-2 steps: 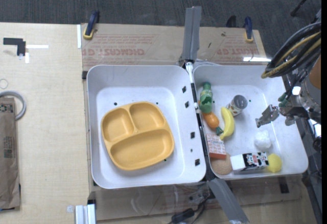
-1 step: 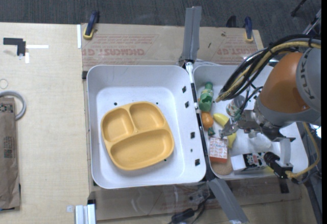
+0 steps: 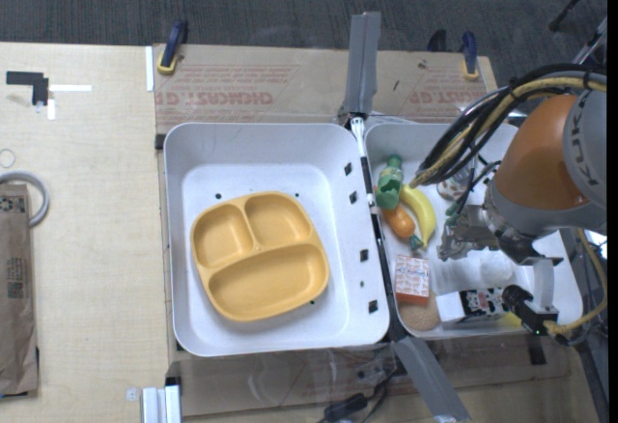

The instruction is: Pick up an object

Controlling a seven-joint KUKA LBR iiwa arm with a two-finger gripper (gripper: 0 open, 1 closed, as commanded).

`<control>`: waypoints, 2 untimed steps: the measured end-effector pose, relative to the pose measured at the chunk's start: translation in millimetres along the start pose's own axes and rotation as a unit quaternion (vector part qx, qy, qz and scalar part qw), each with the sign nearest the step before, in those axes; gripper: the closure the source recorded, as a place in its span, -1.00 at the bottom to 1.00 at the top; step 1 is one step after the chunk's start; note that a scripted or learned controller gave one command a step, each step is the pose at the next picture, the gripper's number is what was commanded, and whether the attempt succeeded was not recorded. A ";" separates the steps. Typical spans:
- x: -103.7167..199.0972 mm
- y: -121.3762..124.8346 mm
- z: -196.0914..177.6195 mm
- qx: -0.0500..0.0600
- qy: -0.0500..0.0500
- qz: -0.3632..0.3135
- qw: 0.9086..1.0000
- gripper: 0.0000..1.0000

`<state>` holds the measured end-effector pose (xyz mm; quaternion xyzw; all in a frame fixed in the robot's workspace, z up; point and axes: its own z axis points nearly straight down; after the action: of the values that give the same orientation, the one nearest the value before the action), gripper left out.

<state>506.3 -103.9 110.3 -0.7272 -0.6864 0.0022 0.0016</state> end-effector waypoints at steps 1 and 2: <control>-0.1 -0.1 0.1 0.000 0.000 0.000 1.000 -1.00; -35.7 48.3 -17.0 -0.002 -0.001 0.035 0.999 -1.00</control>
<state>552.5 -142.4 127.1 -0.7505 -0.6609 0.0011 -0.0005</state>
